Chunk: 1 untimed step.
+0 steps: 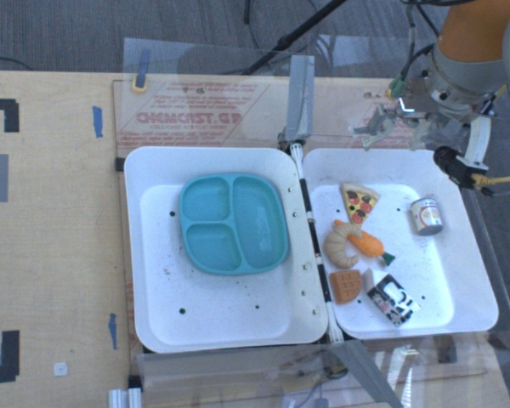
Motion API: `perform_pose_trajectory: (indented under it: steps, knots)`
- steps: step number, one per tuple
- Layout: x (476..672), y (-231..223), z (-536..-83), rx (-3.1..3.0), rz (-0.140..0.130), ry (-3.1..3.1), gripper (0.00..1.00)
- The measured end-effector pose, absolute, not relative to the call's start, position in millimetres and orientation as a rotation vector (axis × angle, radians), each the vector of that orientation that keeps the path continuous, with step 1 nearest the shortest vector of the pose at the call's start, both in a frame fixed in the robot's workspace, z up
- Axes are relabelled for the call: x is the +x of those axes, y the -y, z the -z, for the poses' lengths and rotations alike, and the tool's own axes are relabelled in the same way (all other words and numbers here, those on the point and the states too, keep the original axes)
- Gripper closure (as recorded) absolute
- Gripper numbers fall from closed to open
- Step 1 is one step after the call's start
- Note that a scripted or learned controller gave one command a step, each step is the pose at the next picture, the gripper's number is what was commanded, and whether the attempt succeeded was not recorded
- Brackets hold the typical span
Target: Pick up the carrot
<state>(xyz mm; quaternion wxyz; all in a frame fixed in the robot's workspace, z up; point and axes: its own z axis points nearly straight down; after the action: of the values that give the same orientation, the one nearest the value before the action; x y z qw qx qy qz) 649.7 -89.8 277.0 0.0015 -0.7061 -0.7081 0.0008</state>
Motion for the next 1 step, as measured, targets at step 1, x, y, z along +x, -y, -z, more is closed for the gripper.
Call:
perform_pose_trajectory:
  steps: [1]
  knots:
    - [545.9,72.3,-182.2,-2.118,-0.003,2.317,0.00]
